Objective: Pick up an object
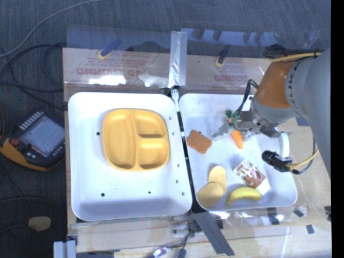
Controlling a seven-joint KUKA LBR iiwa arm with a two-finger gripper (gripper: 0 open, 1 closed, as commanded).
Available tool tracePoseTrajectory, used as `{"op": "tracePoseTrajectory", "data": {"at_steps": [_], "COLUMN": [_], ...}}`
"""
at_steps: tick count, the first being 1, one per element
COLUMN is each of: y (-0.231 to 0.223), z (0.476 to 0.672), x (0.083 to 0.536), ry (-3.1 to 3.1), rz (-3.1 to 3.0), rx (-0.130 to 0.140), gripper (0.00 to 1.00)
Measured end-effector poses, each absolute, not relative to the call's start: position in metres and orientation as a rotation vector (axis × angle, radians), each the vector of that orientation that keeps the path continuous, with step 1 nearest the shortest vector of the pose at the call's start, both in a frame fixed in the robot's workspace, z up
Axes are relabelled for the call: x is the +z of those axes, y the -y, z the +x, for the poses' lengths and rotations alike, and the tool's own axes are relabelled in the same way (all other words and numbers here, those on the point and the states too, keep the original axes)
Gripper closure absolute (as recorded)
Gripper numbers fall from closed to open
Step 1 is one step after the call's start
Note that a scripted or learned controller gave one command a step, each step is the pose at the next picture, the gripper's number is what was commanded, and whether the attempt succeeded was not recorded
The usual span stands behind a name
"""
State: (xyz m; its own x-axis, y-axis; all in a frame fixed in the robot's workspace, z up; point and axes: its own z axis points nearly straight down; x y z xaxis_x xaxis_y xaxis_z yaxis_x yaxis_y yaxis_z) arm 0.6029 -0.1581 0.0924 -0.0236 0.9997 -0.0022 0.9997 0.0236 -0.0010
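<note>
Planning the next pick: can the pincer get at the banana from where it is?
Probably yes. The banana lies uncovered near the right bin's front edge, with the snack packet close behind it. The pincer hovers by the carrot, further back in that bin.

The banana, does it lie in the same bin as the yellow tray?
No, the banana lies in the right bin, while the yellow tray lies in the left bin.

A yellow divided tray (135, 138) lies in the left bin (86, 198).

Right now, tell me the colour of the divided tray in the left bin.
Yellow; the divided tray shows in the camera view.
</note>
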Motion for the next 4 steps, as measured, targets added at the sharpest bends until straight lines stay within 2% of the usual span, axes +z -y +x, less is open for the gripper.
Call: {"op": "tracePoseTrajectory", "data": {"at_steps": [1,2,3,4], "y": [0.195,0.195,0.195,0.200], "z": [0.586,0.587,0.587,0.596], "x": [0.089,0.099,0.099,0.117], "ry": [-2.226,-2.225,-2.226,-2.164], "rz": [2.202,2.201,2.200,2.279], "rx": [0.004,0.006,0.006,-0.002], "gripper": [0.00,1.00,0.00,0.00]}}
